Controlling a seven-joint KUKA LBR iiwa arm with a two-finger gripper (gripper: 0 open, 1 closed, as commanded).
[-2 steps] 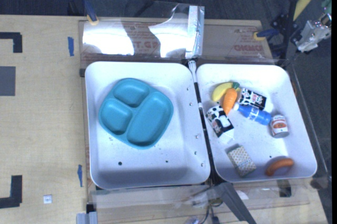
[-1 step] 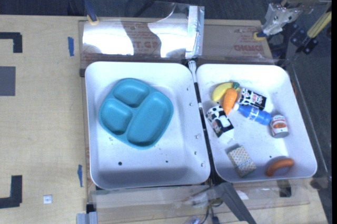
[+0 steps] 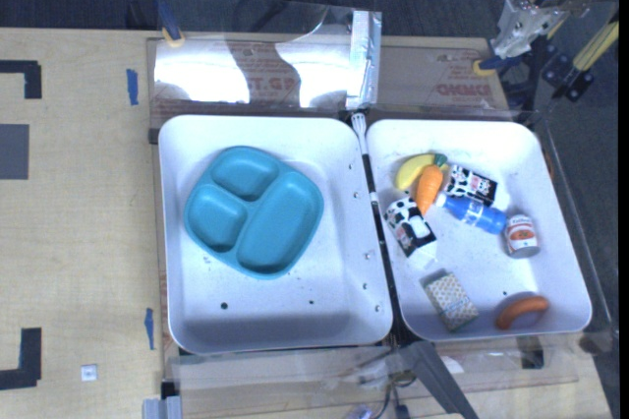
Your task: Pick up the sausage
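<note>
Sausage [image 3: 522, 310] sits in the right bin's [image 3: 575, 230] near corner, probably light, smooth, roll-prone; I'd pinch it mid-length across its width. My hand [image 3: 531, 19] hangs beyond the bin; can't tell its state.

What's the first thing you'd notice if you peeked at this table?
The big blue plate with three sections jumps out, lying in the left bin. Next comes the colourful pile of toys in the right bin: a carrot against a banana near the back, and the orange-brown sausage alone in the front right corner. The tool is at the top right, beyond the bins.
</note>
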